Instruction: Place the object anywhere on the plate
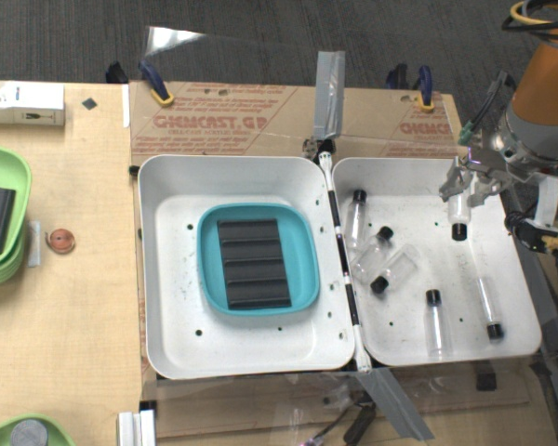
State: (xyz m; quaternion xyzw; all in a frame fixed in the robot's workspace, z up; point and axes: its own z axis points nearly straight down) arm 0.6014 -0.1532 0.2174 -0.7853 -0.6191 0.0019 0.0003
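Because the clear vials [434, 319] in your right bin [516, 333] are see-through, slim and lying at different angles, a grasp could slip off one or nudge it aside, so your arm might travel to the plate carrying nothing. A tube held only by its end could also swing and drop on the wall between the bins. Your gripper [459, 214] hangs over the upper right part of the right bin, near its far wall. A small black-capped vial [458, 223] sits just below it, upright or nearly so, but you cannot tell from this angle whether it is actually gripped. The teal plate [302, 249], with a dark ribbed insert [253, 263], rests in the left bin [167, 342], well apart from the gripper.
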